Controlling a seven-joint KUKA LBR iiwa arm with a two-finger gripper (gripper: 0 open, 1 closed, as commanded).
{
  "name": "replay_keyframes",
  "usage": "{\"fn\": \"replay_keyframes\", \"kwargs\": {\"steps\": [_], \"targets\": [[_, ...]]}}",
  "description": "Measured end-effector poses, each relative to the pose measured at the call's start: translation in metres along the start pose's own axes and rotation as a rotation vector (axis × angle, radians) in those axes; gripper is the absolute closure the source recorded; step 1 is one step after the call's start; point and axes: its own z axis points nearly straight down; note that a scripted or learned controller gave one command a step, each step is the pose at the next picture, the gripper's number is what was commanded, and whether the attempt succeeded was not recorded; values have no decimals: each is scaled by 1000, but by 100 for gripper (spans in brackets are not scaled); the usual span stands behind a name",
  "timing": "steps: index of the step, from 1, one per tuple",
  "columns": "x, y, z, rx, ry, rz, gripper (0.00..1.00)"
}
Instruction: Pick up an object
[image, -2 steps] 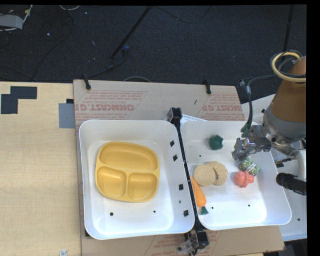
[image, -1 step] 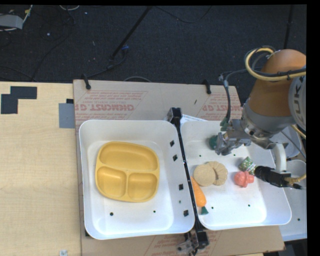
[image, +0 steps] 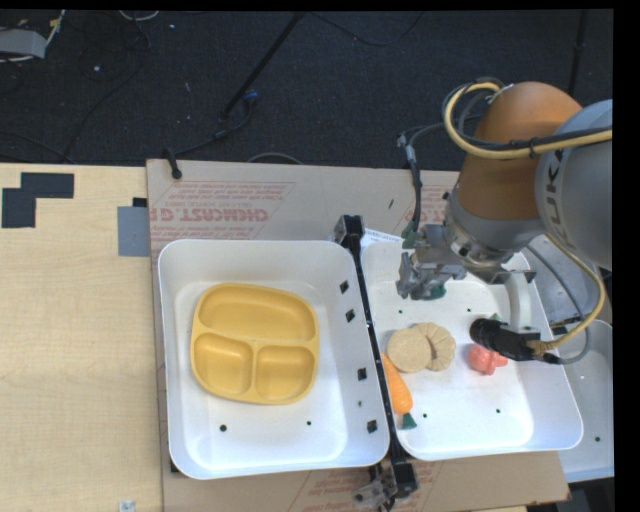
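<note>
White bins, two, side by side on the counter (image: 80, 380). Logged a yellow divided plate (image: 255, 342) alone in left bin (image: 260, 435). Logged the likely pickings in right bin (image: 500, 425):
- two tan round biscuits (image: 420, 348), overlapping, mid-bin
- an orange carrot (image: 398, 388) along the left wall, just near of the biscuits
- a small pink piece (image: 487, 359) to the right of the biscuits

Found end effector (image: 425, 283) low over far-left part of right bin, close by the divider, above bare floor. Placed it just far of the biscuits and apart from them. Could not tell its opening, wide or narrow, from this slant. Could not make out anything in its grip.

Risks, judged from the layout:
- Closing on the spot: likely to catch only bare floor, with no object directly beneath.
- Going for the biscuits: flat and lapped edge over edge, so prone to sliding apart or being pressed down rather than lifted.
- Going for the carrot: tight against the wall, so a descent liable to strike wall or divider, or to roll the carrot away.
- Going for the pink piece: small, easily nudged aside by a slightly off approach.
</note>
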Motion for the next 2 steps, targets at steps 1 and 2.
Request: {"fn": "replay_keyframes", "kwargs": {"steps": [1, 2], "targets": [[46, 30, 12, 0, 0, 0, 100], [99, 48, 29, 1, 0, -1, 100]]}}
